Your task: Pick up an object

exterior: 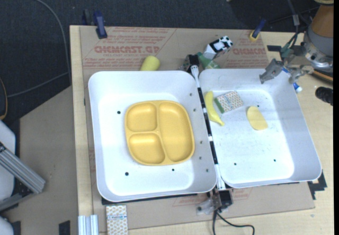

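The right bin (pixel 296 144) holds a small yellow banana (pixel 213 109) along its left wall, a printed flat packet (pixel 229 101) just right of it, and a pale yellow oval piece (pixel 257 119) near the middle. My gripper (pixel 282 78) hangs over the bin's far right corner, up and to the right of these objects. It is open, its fingers spread with nothing between them. The left bin (pixel 106 165) holds a yellow divided plate (pixel 159 132).
Behind the bins on the cardboard lie a yellow cylinder (pixel 150 63) and a black-and-white toy (pixel 220 45) with a green item beside it. Blue clamps (pixel 99 24) grip the board's far edge. A printed packet (pixel 116 218) sits off the front edge.
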`<state>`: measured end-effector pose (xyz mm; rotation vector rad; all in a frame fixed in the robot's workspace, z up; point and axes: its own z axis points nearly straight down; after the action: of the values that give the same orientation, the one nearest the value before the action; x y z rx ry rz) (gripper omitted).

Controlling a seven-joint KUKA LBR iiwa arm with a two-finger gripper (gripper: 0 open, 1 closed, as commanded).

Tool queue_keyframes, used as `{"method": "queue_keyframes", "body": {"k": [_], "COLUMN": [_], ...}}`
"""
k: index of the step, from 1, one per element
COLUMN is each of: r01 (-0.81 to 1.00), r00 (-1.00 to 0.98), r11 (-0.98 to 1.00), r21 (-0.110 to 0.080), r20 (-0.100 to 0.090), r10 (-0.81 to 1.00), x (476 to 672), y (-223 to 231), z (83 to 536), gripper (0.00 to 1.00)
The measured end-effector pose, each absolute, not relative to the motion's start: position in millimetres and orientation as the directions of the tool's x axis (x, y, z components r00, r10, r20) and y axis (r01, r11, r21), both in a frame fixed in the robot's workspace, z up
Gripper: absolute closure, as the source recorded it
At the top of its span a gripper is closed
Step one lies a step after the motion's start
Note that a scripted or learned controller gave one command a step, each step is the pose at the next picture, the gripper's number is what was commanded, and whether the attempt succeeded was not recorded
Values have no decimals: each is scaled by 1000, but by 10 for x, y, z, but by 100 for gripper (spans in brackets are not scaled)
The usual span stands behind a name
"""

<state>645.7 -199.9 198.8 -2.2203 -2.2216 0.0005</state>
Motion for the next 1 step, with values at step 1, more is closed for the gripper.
{"method": "queue_keyframes", "body": {"k": [1], "r01": [1000], "r00": [0], "r11": [0], "r21": [-1], "r20": [0], "r10": [1000], "x": [5893], "y": [-1877], "z": [844], "gripper": [0]}}
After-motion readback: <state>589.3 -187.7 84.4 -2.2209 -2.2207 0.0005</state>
